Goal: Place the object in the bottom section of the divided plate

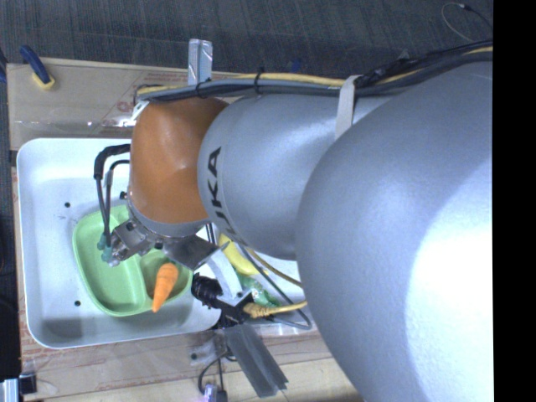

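Carrot [164, 285]: orange, tilted, tip down, lying at the plate's right rim.
Divided plate [113, 283]: green, in bin's lower half.

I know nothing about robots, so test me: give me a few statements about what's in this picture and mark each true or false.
1. The divided plate is green. True.
2. A carrot lies at the plate's right-hand side. True.
3. The carrot is blue. False: it is orange.
4. The plate sits on the bare wooden bench. False: it sits in a white bin.
5. The arm is grey with an orange band above the wrist. True.
6. The arm reaches in from the left of the picture. False: it comes in from the right, covering much of the view.
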{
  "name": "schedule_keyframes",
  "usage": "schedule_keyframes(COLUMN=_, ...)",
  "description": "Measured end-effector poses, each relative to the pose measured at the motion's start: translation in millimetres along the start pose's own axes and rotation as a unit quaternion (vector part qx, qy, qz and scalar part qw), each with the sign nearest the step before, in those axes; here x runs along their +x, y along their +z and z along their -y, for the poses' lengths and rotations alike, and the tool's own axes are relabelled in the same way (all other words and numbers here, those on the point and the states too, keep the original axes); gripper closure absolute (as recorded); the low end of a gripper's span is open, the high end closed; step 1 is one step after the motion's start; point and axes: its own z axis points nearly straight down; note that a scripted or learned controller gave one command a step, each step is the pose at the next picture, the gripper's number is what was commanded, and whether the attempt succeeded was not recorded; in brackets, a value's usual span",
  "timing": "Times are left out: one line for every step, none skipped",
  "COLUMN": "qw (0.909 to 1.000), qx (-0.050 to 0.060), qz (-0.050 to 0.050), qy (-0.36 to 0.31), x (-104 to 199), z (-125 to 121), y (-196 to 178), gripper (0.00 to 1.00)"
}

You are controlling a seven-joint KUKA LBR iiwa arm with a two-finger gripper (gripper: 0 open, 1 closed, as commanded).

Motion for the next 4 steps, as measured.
schedule_keyframes(qw=0.9707, qx=0.0, qz=0.0, qy=-0.24, x=7, z=-9, y=47, gripper=1.0)
schedule_keyframes(qw=0.9834, qx=-0.001, qz=0.0, qy=-0.181, x=-37, z=-16, y=17, gripper=1.0)
schedule_keyframes(qw=0.9947, qx=-0.001, qz=0.001, qy=-0.103, x=21, z=-12, y=7, gripper=1.0)
schedule_keyframes(qw=0.9944, qx=0.002, qz=0.0, qy=-0.106, x=22, z=-12, y=1, gripper=1.0)
